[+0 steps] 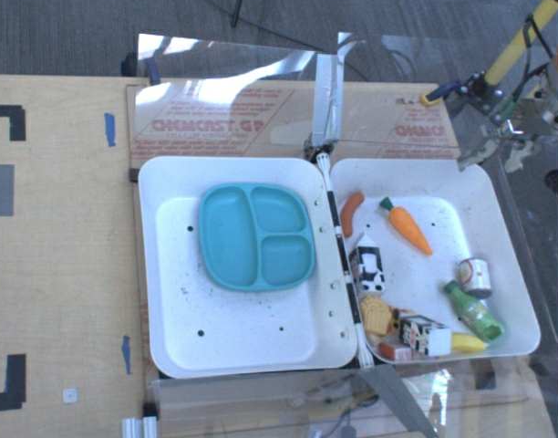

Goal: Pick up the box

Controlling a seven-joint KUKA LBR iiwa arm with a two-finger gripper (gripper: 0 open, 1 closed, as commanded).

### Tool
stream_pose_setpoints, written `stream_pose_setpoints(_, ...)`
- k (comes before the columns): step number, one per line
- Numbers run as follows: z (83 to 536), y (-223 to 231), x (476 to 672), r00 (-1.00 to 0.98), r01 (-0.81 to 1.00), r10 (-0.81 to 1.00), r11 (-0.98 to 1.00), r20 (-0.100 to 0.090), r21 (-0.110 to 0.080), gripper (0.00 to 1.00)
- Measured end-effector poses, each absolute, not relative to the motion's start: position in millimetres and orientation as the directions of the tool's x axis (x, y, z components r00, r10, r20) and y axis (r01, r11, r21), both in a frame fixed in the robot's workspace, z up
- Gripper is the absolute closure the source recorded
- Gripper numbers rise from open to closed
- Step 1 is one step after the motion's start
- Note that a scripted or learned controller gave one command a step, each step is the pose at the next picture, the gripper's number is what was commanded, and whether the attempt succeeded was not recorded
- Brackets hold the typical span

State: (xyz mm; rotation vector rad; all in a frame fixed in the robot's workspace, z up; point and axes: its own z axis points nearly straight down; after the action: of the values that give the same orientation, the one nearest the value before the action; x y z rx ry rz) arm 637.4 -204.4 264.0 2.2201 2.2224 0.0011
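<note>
A small black-and-white box lies in the right bin, against its left wall. A second, darker box with a white end rests near the same bin's front edge, wedged between a tan waffle-like piece and a yellow banana. Nothing is touching either box.
The right bin also holds a reddish sausage, a carrot, a small can and a green bottle. A teal divided plate lies in the left bin. Yellow-handled gear and cables stand beyond the far right corner.
</note>
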Motion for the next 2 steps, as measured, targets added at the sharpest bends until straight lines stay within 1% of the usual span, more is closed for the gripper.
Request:
stream_pose_setpoints(1, 94.5, -199.4, 566.4, -0.045, 0.999, 0.999, 0.045, -0.001, 0.003, 0.00)
stream_pose_setpoints(2, 276.6, -223.1, 608.2, 0.047, 0.999, 0.999, -0.047, -0.002, 0.004, 0.00)
